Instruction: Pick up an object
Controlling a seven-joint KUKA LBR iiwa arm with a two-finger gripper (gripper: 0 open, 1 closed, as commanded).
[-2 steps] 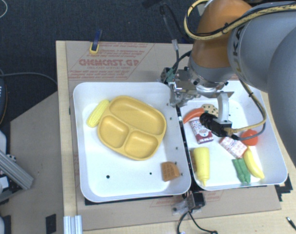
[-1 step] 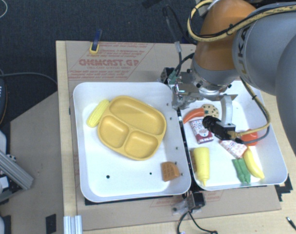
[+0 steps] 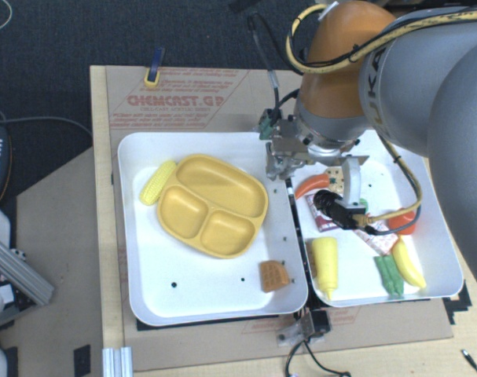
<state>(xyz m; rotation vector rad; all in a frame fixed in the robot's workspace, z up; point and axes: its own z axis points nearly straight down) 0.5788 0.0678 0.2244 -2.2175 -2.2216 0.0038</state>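
My gripper (image 3: 280, 163) hangs over the wall between the two bins, at the back left corner of the right bin (image 3: 450, 277). An orange curved piece (image 3: 310, 184) lies just to its right. Further forward in that bin are a yellow block (image 3: 324, 262), a green pod (image 3: 390, 276), a yellow banana-like piece (image 3: 409, 262), another orange piece (image 3: 404, 223) and a red and white packet (image 3: 329, 223). The arm's orange band and grey body cover the back of the right bin.
The left bin (image 3: 144, 281) holds a yellow divided plate (image 3: 210, 204), a corn cob (image 3: 158, 181) against the plate's left side, and a brown square biscuit (image 3: 273, 275) near the front right corner. A cardboard sheet (image 3: 175, 93) lies under both bins.
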